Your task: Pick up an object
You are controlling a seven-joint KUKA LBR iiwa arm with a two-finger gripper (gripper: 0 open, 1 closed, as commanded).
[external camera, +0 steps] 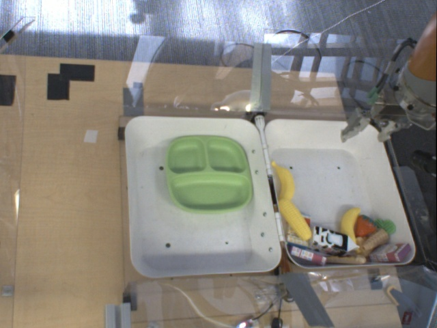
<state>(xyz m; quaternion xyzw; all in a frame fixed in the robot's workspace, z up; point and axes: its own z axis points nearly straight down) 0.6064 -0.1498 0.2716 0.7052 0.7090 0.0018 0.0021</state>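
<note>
My gripper [367, 130] hangs over the far right corner of the right bin [328, 166], its two fingers spread apart and nothing between them, so it is open. Well below it, toys are piled along the bin's near edge: a yellow banana [283, 182], a corn cob [295, 217], a black-and-white box [332, 239], a small yellow fruit [349, 221], an orange carrot [367, 226] with a green top and a pink box [392, 253]. The gripper touches none of them.
The left bin [147, 203] holds a green divided plate [208, 173]. A metal divider [268, 176] runs between the two bins. Clear panels and cables stand behind the bins at the back.
</note>
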